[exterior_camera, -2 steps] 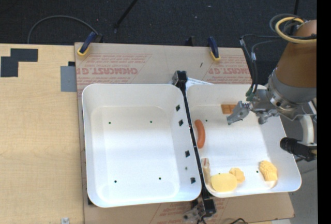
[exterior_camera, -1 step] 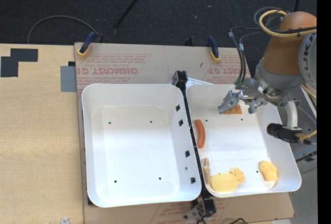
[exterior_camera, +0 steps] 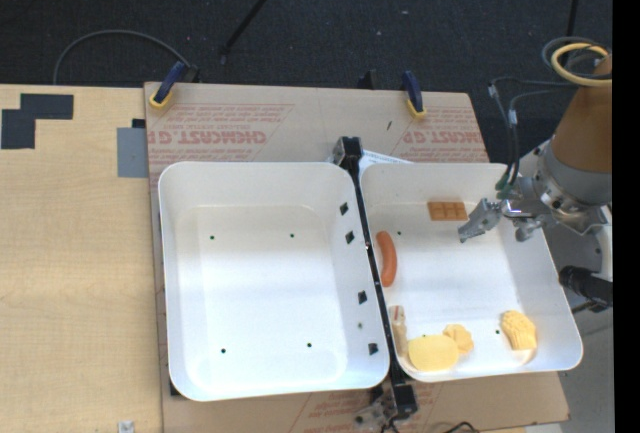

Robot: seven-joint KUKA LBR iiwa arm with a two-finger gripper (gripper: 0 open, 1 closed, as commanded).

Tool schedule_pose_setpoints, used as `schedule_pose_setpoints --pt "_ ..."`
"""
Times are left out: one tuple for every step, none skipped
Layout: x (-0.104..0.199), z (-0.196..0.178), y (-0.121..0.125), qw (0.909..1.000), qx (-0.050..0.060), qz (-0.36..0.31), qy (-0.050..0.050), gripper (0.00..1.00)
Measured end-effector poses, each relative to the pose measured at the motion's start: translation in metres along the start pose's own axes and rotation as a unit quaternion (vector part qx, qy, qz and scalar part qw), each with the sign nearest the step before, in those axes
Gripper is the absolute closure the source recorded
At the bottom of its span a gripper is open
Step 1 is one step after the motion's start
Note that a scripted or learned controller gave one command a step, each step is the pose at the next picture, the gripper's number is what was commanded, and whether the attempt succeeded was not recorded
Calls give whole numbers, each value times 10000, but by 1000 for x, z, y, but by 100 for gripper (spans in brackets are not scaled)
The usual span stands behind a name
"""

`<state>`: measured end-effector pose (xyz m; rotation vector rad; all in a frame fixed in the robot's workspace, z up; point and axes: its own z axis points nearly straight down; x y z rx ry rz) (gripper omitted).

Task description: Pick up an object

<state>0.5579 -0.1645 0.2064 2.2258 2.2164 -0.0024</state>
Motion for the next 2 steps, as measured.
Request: schedule_pose_setpoints --pt "42 -8 65 10000 -7 -41 10 0" --pt "20 81 74 10000 34 -17 10 0"
